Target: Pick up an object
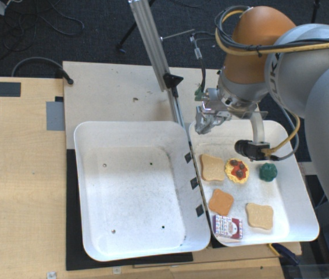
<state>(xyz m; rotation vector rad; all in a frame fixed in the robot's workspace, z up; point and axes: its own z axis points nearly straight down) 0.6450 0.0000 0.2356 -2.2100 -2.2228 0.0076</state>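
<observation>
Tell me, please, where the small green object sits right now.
The green object lies in the right bin, near its right wall, just right of the little pizza and beyond the toast slice.

You are looking down through one fixed camera above the counter (pixel 13 156), tilting forward so both bins are sitting in frame: the left bin (pixel 95 138) near the middle, the right bin (pixel 295 214) toward the right. It is standing far enough back to be taking in dark floor beyond the counter, while the arm (pixel 292 57) is reaching in from the right.
</observation>
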